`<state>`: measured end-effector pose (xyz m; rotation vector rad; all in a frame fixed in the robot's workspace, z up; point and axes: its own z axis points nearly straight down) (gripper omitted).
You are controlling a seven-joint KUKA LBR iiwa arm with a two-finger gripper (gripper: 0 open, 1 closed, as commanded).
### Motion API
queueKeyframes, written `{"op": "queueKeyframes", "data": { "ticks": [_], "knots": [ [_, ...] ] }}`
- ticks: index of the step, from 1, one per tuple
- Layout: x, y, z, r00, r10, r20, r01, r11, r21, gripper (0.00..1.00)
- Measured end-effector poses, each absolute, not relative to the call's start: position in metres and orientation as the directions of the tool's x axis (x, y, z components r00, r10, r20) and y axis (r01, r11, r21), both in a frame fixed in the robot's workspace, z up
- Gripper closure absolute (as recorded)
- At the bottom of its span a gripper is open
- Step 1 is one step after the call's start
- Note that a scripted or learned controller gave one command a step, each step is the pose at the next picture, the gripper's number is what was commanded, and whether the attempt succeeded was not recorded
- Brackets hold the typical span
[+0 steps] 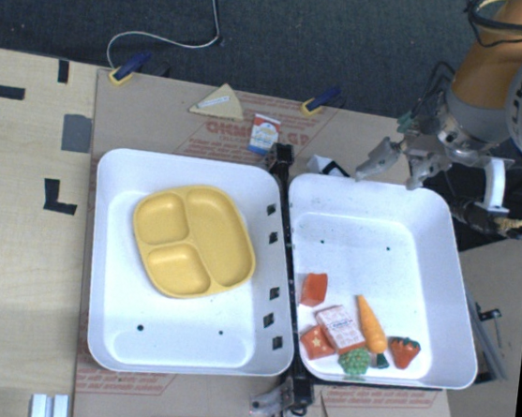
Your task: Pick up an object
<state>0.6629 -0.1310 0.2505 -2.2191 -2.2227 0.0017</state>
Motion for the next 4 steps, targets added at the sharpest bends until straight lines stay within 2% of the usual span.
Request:
{"op": "queueKeyframes", "data": {
  "ticks": [1,2,3,4],
  "knots": [
    [0.584,-0.153,0.161,0.000,1.000,0.000,1.000,0.000,-0.005,0.00],
    [0.511,-0.156,0.124,0.000,1.000,0.001,1.000,0.000,-0.004,0.00],
    [0.491,-0.147,0.091,0.001,1.000,-0.002,1.000,-0.001,0.021,0.00],
    [0.496,-0.220,0.146,0.001,1.000,-0.001,1.000,-0.001,0.000,0.00]
  ]
}}
